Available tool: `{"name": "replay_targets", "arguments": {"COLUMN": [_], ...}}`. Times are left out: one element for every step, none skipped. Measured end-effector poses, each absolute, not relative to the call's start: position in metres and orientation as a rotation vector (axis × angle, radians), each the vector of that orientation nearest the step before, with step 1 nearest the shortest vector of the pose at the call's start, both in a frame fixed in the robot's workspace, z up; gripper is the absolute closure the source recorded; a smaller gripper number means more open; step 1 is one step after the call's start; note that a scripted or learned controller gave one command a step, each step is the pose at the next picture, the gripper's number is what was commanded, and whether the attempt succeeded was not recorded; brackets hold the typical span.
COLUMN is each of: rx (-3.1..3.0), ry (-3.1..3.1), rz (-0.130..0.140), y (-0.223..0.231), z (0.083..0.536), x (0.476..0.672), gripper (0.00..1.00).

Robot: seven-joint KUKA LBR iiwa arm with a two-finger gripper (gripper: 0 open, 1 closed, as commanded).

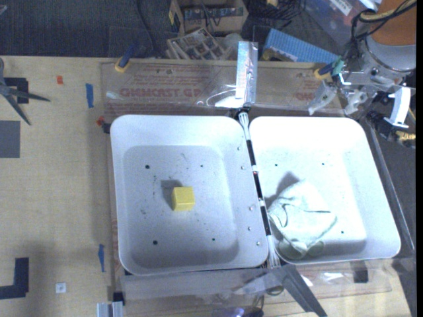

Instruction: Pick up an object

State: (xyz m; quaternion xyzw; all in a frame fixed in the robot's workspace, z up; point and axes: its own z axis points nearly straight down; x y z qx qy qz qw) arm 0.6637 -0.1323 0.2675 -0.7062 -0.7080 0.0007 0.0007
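Beyond the right bin's [370,140] far corner, the gripper [340,98] is hanging with nothing pinched between its spread fingers, leaving the picking undone: yellow block [184,198] sitting in the left bin [125,137], crumpled white cloth [301,213] lying in the right.

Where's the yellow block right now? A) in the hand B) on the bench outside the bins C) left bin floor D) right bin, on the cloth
C: the yellow block sits alone on the floor of the left bin, apart from the white cloth in the right bin, and the hand is at the far right corner beyond the bins.
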Motion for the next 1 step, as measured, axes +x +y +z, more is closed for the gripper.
{"name": "replay_targets", "arguments": {"rx": [-2.185], "ry": [-2.256], "rz": [0.001], "y": [-0.1324], "z": [0.1258], "x": [0.6622], "gripper": [0.00]}}
